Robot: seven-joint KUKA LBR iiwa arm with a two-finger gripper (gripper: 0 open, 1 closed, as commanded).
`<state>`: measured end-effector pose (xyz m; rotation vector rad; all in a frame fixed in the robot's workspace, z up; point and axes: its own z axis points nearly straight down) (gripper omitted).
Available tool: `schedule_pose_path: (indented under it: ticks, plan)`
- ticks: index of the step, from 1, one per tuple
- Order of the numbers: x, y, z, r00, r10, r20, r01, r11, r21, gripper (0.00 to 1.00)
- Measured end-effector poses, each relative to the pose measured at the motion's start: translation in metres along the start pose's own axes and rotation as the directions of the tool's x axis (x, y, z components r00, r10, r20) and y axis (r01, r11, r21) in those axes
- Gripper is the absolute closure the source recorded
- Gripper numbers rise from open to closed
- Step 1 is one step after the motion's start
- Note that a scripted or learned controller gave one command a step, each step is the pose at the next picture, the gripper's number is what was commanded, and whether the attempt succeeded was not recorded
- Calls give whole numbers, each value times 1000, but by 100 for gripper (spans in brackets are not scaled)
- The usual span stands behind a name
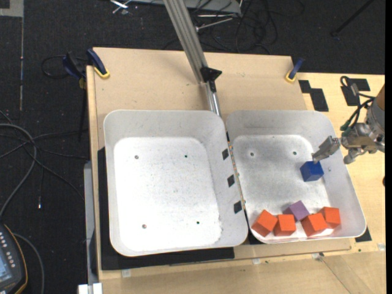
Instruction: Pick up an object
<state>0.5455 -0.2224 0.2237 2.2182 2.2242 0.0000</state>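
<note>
Tool point(336, 150) reaching in from the right over the right bin point(269, 126), fingers spread apart and holding nothing, one fingertip point(323, 150) just above and beside the blue cube point(312, 171), which rests on the bin floor in its right half. Along that bin's near wall, a row of four orange cubes point(265, 222) point(285, 225) point(314, 223) point(331, 216) with a purple cube point(298, 210) tucked just behind them, between the second and third. Left bin point(165, 182) alongside on the tan worktop point(153, 81), a yellow-tipped clamp point(98, 64) at the far left corner.
</note>
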Motion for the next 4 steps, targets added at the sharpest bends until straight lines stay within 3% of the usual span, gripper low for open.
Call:
schedule_pose_path:
  ticks: [1, 2, 3, 4]
  plan:
    - [9, -1, -96, 1000, -2, 4, 2, 1000, -9, 0]
    - [-2, -21, 28, 1000, 5, -2, -5, 1000, 8, 0]
    - [-1, -3, 115, 1000, 0, -2, 0, 1000, 6, 0]
    - [-2, -2, 110, 1000, 3, 0, -3, 1000, 0, 0]
